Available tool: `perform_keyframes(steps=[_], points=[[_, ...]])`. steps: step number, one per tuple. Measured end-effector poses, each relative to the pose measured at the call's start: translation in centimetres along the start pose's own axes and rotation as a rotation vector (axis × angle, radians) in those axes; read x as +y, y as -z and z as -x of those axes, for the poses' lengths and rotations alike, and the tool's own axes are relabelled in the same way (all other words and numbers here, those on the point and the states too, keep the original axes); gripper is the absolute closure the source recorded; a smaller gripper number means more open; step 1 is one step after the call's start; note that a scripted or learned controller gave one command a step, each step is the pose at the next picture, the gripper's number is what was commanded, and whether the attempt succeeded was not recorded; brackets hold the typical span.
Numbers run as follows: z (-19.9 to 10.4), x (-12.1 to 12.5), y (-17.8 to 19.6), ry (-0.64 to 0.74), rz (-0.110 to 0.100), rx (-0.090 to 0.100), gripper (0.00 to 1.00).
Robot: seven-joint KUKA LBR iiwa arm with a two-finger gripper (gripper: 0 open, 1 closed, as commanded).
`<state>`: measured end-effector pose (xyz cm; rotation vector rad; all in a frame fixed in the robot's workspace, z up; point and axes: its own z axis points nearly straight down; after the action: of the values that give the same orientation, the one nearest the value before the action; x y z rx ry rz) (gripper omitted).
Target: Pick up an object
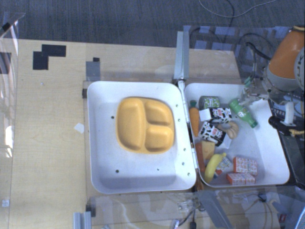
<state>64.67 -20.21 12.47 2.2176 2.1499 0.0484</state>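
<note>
Gripper (251, 93) — positioned over the right bin (272, 151), just above the green bottle (243, 112). Finger state — cannot tell. The bottle lies tilted beside the cow-patterned cartons (215, 123).

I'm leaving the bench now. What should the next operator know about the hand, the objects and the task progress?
Hand: over the right bin's upper edge, by the green bottle; grip state unclear.
Objects: carrot, two cow-print cartons, banana and red boxes all lie in the right bin. The yellow divided tray sits in the left bin.
Done: nothing visibly lifted.
Left: grasp and raise one object.
</note>
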Motion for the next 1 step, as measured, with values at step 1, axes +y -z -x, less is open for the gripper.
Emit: perform_keyframes(steps=[1], points=[[0.0, -0.02, -0.03, 0.0, -0.001, 0.0, 0.0]])
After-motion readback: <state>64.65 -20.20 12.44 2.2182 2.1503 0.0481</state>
